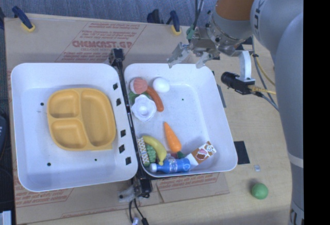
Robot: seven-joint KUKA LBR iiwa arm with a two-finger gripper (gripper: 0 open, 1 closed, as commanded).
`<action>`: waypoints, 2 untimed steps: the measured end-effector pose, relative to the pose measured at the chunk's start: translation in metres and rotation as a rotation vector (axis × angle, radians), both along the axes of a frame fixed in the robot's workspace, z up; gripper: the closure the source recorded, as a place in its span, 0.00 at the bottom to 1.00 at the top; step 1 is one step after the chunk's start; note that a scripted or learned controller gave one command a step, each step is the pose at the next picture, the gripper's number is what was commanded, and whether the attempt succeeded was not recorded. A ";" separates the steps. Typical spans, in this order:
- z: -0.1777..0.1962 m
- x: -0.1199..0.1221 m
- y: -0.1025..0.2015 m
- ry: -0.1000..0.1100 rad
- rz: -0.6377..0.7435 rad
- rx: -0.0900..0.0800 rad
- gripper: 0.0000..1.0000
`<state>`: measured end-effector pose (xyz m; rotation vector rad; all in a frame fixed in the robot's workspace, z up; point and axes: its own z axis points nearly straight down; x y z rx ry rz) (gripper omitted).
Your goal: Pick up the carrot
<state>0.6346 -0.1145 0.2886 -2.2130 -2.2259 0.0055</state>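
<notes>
Yellow divided tray (81, 118) sits in the left bin (20, 131), far left of and below the gripper (188, 57). Carrot (172, 137) lies untouched on the right bin (219, 116) floor, well below the gripper and slightly to its left, beside a banana (156, 147). The gripper hovers over the right bin's far rim, fingers spread, holding nothing. Nothing is done yet: descent, grasp and lift remain.

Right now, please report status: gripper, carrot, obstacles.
Gripper open, holding nothing, over right bin's far rim. Carrot lying in that bin, untouched. Banana close beside it.
</notes>
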 end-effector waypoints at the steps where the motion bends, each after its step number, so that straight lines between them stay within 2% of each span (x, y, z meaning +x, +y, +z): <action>1: -0.193 -0.034 0.010 0.002 0.277 0.003 0.00; 2: -0.182 -0.033 0.009 0.001 0.281 0.001 1.00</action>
